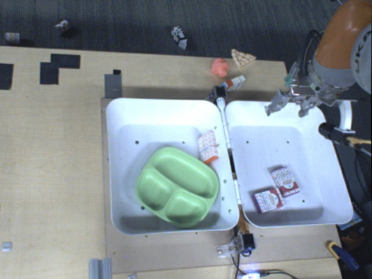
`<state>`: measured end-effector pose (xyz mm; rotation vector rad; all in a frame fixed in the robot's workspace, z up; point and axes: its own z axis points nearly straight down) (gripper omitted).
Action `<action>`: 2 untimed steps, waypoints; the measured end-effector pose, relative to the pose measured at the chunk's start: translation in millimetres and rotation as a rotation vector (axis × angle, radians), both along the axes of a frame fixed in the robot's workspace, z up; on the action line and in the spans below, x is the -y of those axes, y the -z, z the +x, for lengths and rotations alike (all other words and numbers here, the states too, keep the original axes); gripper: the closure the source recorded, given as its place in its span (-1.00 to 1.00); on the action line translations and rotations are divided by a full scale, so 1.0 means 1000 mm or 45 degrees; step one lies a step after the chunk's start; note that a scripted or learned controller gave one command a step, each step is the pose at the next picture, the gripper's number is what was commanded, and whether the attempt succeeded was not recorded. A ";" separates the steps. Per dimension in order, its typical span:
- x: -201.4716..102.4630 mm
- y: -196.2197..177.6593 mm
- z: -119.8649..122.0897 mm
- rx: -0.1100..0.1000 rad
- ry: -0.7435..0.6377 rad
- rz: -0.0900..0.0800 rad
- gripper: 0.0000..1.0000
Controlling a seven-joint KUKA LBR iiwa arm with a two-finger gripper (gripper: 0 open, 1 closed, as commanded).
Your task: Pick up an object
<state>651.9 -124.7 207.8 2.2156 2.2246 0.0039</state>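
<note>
My gripper [289, 107] hangs over the far edge of the right bin [325, 156], its two fingers spread apart with nothing between them, so it is open. Well in front of it, on the right bin's floor, lie two small red-and-white cartons [285, 181] [268, 200] side by side. The left bin [125, 150] holds a green divided plate [177, 185], tilted against its near wall. A third small carton [207, 146] lies by that bin's right wall, just beyond the plate.
On the bench behind the bins sit a pink ball [220, 67], a toy pizza slice [243, 57] and a small tube [235, 82]. Cables and a black fitting [340, 133] crowd the right bin's right rim. A grey bracket [113, 85] stands at the left bin's far corner.
</note>
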 end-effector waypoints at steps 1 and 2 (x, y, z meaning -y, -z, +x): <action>-0.006 0.121 -0.079 0.003 0.002 -0.002 -1.00; -0.031 0.120 -0.154 0.010 0.003 -0.003 -1.00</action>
